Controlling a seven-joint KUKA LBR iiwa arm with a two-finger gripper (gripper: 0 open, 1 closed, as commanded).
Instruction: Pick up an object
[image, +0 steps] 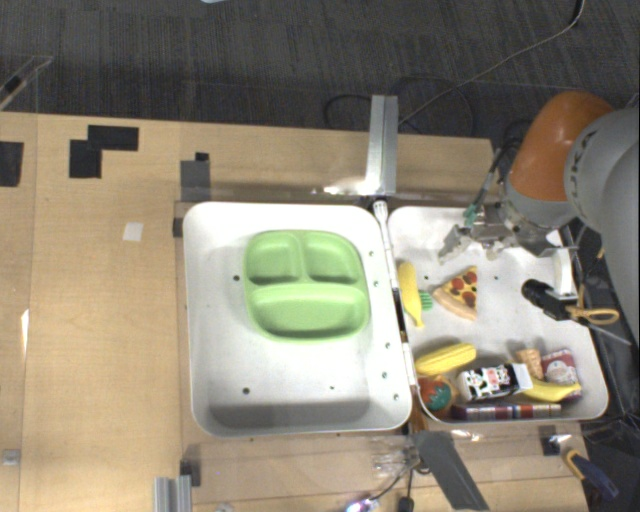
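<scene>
Camera view shows the gripper (470, 247) at the far end of the right bin (505, 325); its fingers are spread apart and nothing is seen between them, so no object is judged to have been taken up yet. The toy pizza slice (461, 292) lies flat on the bare floor just beside the gripper and is the nearest candidate; a long yellow toy (408, 291) is laid along the bin's left wall close by.

A flat, thin slice could easily be missed; the fingertips may close above it, or it may be pushed toward the yellow toy if the descent is slightly off; a descent taken too deep would strike the bin floor.

At the near end, a banana (445, 357) and a milk carton (489, 380) are crowded among other small things; a grasp there could catch two pieces or jam between them.

The green divided plate (303, 285) in the left bin (215, 300) is well apart and unlikely to be disturbed.
</scene>
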